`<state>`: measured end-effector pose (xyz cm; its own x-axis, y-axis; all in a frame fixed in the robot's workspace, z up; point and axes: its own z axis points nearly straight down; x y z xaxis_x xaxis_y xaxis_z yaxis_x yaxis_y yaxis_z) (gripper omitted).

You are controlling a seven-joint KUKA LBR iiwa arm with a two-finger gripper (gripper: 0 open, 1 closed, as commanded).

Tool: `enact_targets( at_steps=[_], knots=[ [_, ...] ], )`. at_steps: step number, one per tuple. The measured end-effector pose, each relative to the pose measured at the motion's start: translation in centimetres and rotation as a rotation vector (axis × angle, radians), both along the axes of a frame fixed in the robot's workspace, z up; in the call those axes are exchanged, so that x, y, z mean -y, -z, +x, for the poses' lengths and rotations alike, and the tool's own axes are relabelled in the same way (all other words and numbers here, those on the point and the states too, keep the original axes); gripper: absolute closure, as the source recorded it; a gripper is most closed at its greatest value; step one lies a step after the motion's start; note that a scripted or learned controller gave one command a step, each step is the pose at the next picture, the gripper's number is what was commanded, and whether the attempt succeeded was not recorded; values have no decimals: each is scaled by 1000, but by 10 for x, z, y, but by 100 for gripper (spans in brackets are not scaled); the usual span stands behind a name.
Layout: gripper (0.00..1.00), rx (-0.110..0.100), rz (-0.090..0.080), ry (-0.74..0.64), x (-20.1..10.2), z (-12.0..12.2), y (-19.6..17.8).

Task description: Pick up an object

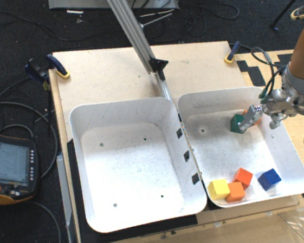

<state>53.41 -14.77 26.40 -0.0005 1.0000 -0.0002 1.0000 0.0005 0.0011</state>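
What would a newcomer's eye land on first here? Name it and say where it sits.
First the cluster of bright blocks at the near edge of the right bin: a yellow block, two orange blocks and a blue block. Next the gripper at that bin's far right, up against a green object.

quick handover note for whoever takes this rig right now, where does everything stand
Hand: in the right bin, upper right part, with a green object at its fingertips; whether it is truly gripped cannot be told from this view.
Other things: yellow cube, two orange cubes and blue cube clustered at the right bin's near edge.
Left bin: nothing of the job there.
Done: hand has reached the green object.
Left: confirm the grasp, lift clear.
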Motion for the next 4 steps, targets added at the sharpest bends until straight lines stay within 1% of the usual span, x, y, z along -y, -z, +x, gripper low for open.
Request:
enact_targets(
  at_steps=[1, 2, 3, 4],
  knots=[
    [0, 3, -1, -2, 0, -1, -19],
    [0, 1, -4, 4, 53, 22, -7],
    [0, 0, -2, 0, 50, 22, -7],
    [0, -1, -1, -4, 57, 112, 125]
  ],
)
